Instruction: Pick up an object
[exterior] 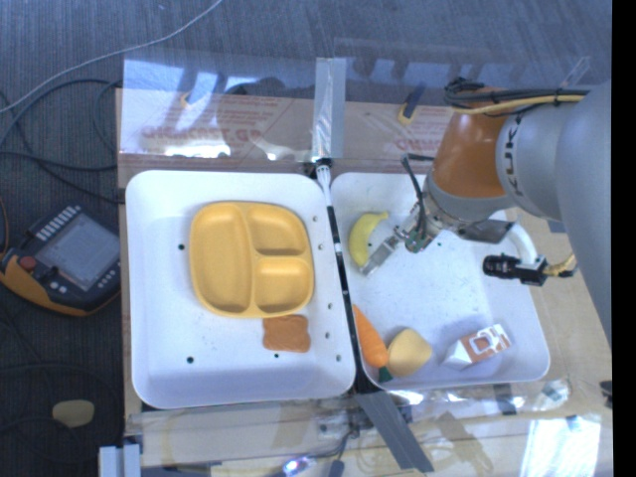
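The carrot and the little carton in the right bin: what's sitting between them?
In the camera view, a pale yellow rounded fruit lies between the carrot and the small carton, close against the carrot, along the near wall of the right bin.

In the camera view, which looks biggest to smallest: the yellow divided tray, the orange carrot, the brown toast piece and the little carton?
1. Yellow divided tray, by far the largest.
2. Carrot, carton and brown toast piece look much alike in size; I would not rank them.
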You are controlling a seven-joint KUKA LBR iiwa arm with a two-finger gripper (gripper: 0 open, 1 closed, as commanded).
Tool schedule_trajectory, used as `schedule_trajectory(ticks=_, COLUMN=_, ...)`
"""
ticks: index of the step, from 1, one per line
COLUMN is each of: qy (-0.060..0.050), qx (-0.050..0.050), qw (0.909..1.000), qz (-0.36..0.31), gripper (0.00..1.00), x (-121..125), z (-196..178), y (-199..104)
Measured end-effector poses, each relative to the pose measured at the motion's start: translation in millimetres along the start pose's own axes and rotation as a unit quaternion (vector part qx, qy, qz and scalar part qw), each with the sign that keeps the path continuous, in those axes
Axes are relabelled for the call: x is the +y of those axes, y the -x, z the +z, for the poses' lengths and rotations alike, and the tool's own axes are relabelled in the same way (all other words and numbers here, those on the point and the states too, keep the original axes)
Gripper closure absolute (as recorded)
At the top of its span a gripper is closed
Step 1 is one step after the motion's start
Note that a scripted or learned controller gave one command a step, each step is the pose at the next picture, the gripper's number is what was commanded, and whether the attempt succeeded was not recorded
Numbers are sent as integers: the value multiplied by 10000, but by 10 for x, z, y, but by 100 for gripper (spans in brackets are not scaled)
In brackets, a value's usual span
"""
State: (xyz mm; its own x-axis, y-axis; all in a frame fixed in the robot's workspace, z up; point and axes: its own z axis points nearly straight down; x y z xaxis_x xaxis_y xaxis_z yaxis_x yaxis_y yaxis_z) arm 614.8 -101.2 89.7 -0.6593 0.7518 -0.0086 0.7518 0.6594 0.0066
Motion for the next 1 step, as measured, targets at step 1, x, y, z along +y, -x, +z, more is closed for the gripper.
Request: schedule_trajectory(ticks=1, qy=-30, qx=43, qw=9935, qz=-1140, gripper=0, x=224, z=-946, y=-518)
